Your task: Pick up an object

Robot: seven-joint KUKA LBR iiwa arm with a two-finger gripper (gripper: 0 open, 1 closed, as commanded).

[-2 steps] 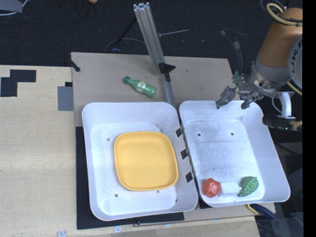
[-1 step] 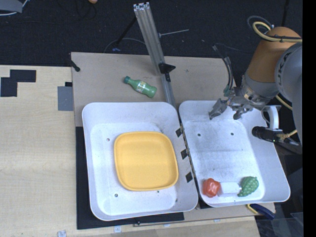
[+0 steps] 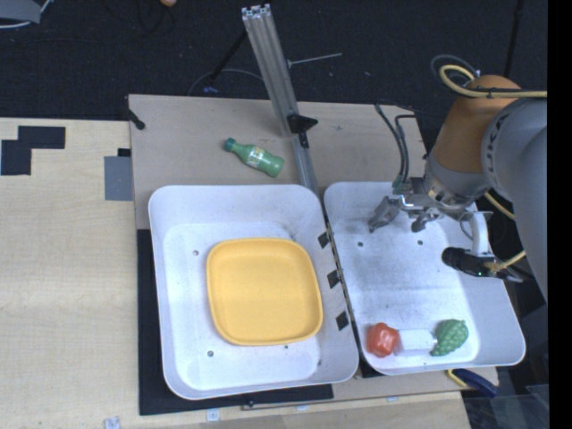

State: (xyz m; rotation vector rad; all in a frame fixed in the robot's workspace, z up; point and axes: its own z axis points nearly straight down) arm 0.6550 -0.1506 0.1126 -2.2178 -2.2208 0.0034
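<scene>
Presently my end effector (image 3: pixel 399 214) hangs spread wide and holding nothing over the right bin's (image 3: pixel 407 271) far end, well apart from the red tomato (image 3: pixel 382 339), white block (image 3: pixel 413 340) and green grapes (image 3: pixel 450 337) clustered at the near wall; a descent there risks clipping that wall or closing on neighbours.

Even, soft overhead light, faint shadows, slightly grainy focus, dark upper background.

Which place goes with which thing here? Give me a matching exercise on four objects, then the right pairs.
Things:
1. yellow plate
2. green bottle
3. red object
4. gripper

Places:
A. on the bench behind the bins
B. near edge of the right bin
C. in the left bin
D. above the far end of the right bin

Pairs: 1-C, 2-A, 3-B, 4-D
</scene>
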